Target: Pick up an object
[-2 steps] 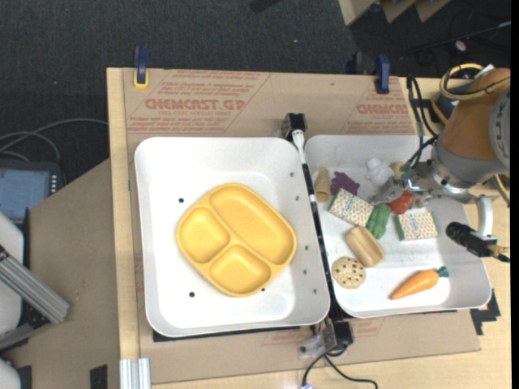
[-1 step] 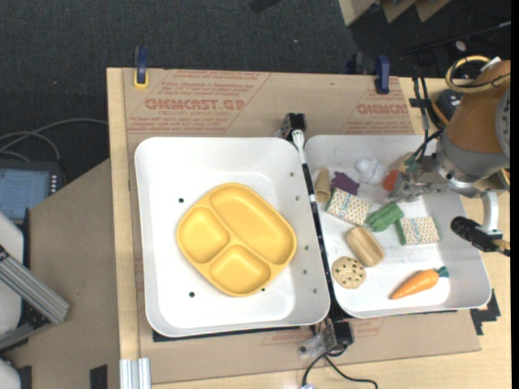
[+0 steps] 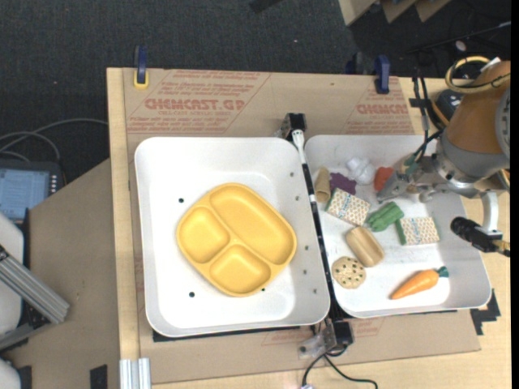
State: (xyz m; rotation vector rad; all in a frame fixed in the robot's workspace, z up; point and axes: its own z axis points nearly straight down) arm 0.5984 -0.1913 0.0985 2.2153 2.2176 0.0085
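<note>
The right bin (image 3: 466, 294) holds several small items: an orange carrot (image 3: 418, 283), a round cookie (image 3: 348, 272), a tan bread roll (image 3: 364, 245), a green pepper (image 3: 383, 216), two patterned crackers (image 3: 349, 207) (image 3: 418, 230), a purple piece (image 3: 342, 182), a white crumpled piece (image 3: 357, 167) and a red piece (image 3: 383, 175). My gripper (image 3: 401, 182) hangs low over the bin's far part, just right of the red piece and above the green pepper. The arm (image 3: 474, 136) comes in from the right.
The left bin (image 3: 154, 241) holds a yellow divided plate (image 3: 235, 237). A black divider bar (image 3: 306, 193) runs between the bins. Blue clamps (image 3: 141, 65) (image 3: 381, 73) sit at the bench's far edge. A black arm part (image 3: 477, 232) overhangs the right bin's right rim.
</note>
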